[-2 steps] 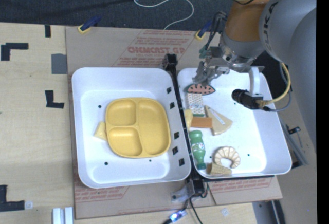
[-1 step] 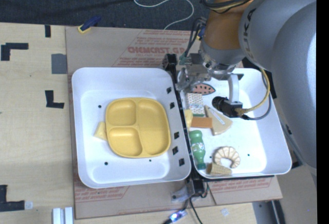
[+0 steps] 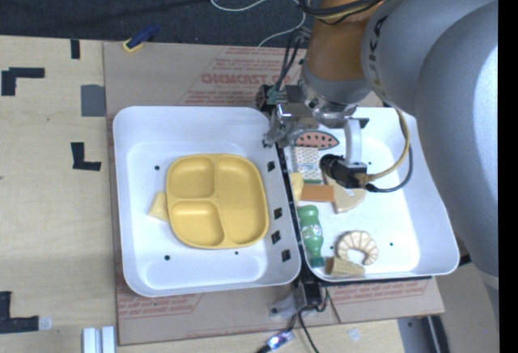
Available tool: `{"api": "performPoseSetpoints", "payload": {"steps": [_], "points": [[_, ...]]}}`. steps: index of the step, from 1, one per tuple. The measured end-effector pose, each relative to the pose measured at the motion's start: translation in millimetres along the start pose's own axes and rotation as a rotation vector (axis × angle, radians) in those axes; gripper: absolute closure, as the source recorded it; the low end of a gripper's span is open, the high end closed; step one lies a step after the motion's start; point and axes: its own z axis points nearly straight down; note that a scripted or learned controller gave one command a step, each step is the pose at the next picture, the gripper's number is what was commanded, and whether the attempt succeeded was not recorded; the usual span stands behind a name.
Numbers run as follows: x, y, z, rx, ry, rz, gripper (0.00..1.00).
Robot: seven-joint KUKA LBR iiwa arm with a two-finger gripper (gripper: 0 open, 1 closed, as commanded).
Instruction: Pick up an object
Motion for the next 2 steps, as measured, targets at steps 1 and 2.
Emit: {"api": "performPoseSetpoints", "payload": {"steps": [1,2], "points": [[10.6,2.1,0.6,-0.001,-0.001,0.001,1.0],[9.4,8.3,1.9,-0.001,-0.001,0.001,1.0]]}}
